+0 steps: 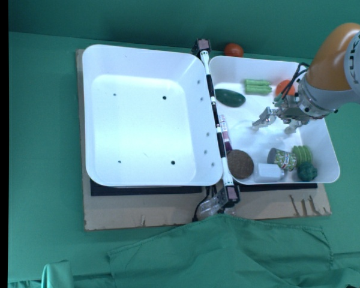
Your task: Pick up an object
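Observation:
The right bin (324,131) holds several objects. A dark green oval (230,97) and a light green ridged piece (258,87) lie at its back. An orange-red ball (282,87) sits partly behind the wrist. A brown round disc (240,164), a green can (281,159), a white box (268,173), a green ridged item (302,154) and a dark teal lump (307,172) lie along the front. My gripper (279,122) hovers over the bare middle of this bin, open, with nothing between its fingers (263,119).
The left bin (144,116) lies beside it, split off by a black-and-white divider bar (216,119). A red tomato-like object (233,50) rests on the bench behind the right bin. Rumpled green cloth (228,251) covers the front.

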You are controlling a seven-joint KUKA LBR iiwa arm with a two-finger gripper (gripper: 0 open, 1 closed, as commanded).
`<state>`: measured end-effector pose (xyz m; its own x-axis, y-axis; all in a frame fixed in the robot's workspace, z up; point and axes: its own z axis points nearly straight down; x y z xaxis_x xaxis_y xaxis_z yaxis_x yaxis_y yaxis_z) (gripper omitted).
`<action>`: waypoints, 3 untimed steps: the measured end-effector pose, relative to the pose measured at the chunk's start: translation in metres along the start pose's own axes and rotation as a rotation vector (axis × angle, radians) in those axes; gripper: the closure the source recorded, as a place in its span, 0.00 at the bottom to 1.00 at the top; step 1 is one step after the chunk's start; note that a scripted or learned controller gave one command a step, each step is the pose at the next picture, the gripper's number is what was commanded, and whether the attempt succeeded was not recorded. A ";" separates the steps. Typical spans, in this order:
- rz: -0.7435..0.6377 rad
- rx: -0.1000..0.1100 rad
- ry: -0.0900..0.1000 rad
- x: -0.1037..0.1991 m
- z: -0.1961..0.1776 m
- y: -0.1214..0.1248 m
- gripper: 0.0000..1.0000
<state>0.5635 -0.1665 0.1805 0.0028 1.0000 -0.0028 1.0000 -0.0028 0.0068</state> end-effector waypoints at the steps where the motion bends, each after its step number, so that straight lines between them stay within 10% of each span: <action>1: -0.001 0.000 0.001 0.016 -0.035 -0.021 0.00; 2: 0.002 -0.002 0.002 -0.016 -0.003 -0.013 0.00; 3: 0.004 0.004 0.001 -0.022 -0.043 -0.084 0.00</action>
<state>0.4792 -0.1881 0.2233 0.0071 1.0000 -0.0019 1.0000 -0.0071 0.0031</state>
